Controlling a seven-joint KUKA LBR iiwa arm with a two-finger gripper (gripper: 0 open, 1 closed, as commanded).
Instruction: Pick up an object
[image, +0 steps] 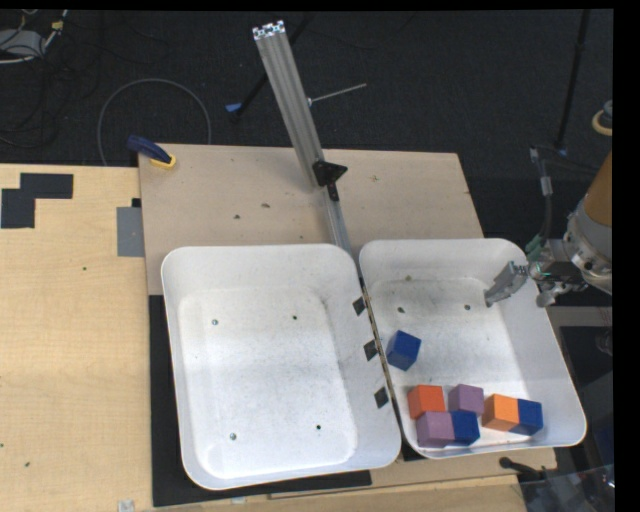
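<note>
Hand (520, 278) sits at the right of the frame, over the upper right rim of the right-hand bin, at the end of the arm (598, 225) that enters from the right edge. One grey finger (503, 284) points left and down toward the bin floor; a second is not clearly separable from the wrist hardware, so whether the hand is apart or together I cannot tell. Nothing is seen between its parts.

Inspection from left to right:

- Left bin (200, 290), centre-left of the frame: white, scuffed floor.
- Right bin (450, 255), centre-right: holds all candidate objects.
- Blue block (404, 350) lies alone near the bin's left wall.
- Along the lower edge lie an orange block (426, 399), a purple block (435, 428), a second purple block (466, 397), a small blue block (466, 427), a second orange block (501, 410) and a blue block at the far right (530, 415), packed close or touching.

Progress, as judged: no object is lifted; every block rests on the bin floor. The hand stands well apart from the blocks, above and to their right. Approach, descent, closure and lift all remain.

Markings: no brand, label or legible writing found on the bins, the blocks or the bench (240, 195).
</note>
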